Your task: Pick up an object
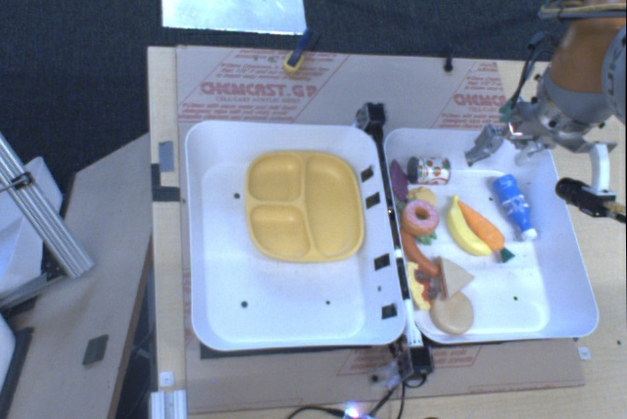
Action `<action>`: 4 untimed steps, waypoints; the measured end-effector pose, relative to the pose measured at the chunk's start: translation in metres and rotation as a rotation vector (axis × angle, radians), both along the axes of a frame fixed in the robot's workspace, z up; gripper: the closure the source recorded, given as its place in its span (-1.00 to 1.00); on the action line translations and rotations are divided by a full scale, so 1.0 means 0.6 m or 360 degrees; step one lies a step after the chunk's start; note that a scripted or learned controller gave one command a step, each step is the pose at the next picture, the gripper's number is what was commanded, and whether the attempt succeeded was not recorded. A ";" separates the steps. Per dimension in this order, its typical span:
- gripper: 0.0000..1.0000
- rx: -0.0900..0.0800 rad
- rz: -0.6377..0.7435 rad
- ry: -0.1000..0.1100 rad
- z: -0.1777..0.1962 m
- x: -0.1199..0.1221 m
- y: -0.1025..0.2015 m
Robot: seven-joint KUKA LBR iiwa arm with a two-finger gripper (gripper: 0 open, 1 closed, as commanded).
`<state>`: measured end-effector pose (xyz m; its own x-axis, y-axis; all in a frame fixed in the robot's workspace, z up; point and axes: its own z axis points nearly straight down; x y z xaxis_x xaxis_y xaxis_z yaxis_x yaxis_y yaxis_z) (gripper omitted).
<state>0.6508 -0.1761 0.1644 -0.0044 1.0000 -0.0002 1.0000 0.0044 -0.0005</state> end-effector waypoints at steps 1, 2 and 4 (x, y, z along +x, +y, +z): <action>-1.00 0.0000 0.0001 0.0002 -0.103 0.004 -0.003; -1.00 -0.0005 0.0000 -0.0013 -0.104 0.008 -0.007; 1.00 -0.0003 0.0002 -0.0015 0.019 0.007 0.001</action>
